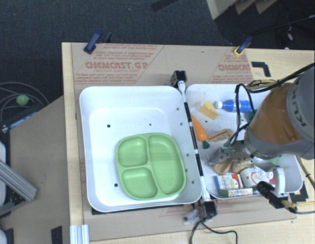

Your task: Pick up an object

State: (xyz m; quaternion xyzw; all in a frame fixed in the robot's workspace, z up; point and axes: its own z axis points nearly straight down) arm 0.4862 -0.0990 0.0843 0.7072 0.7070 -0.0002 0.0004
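Object nearest the jaws: a tan and grey crumpled item (224, 160), lying directly beneath the wrist of the arm (279, 123), partly hidden by it. Whether touched or merely hovered over, impossible to say. Jaws masked by the wrist housing; released or clenched cannot be told, and nothing seen held between them.

Just toward the camera from the jaws: a green and white carton (228, 183), flat, long axis running across the right bin (296, 183). Touching it, on the arm's side: a round red and white tin (253, 177).

Just beyond the jaws, toward the divider: a thin brown stick (220, 135), and beside it an orange carrot (199, 129), long axis pointing away from the camera along the bin wall, clear of its neighbours.

Farther beyond: a yellow wedge (209, 111), then a blue bottle (237, 105) lying on its side.

Well apart, across the divider: a green divided tray (150, 165) in the left bin (87, 131).

Likely best target by judgement: whatever sits straight below, needing only a descent; carrot second, demanding a short shift toward the divider and jaws turned across its length.
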